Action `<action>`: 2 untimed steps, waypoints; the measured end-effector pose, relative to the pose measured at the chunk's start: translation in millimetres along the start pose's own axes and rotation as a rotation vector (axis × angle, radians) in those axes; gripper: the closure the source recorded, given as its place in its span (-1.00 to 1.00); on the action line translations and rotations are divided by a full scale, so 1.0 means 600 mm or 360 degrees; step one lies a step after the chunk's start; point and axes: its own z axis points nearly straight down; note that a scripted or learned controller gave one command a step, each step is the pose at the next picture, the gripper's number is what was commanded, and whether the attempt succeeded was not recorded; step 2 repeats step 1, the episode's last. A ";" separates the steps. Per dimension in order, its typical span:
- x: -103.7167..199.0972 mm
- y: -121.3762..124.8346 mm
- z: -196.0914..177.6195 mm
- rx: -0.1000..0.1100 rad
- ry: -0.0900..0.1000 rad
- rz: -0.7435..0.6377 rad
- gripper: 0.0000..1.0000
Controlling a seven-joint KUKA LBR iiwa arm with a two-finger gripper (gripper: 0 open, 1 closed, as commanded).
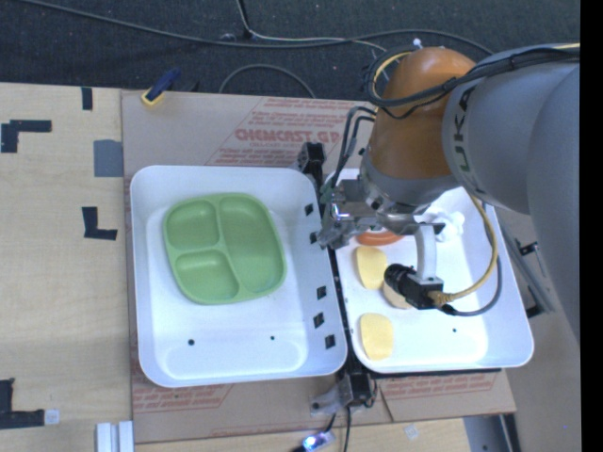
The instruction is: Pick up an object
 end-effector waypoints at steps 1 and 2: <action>0.075 -0.034 0.020 -0.0001 -0.0001 0.0001 1.00; 0.075 -0.034 0.020 -0.0001 -0.0001 0.0001 1.00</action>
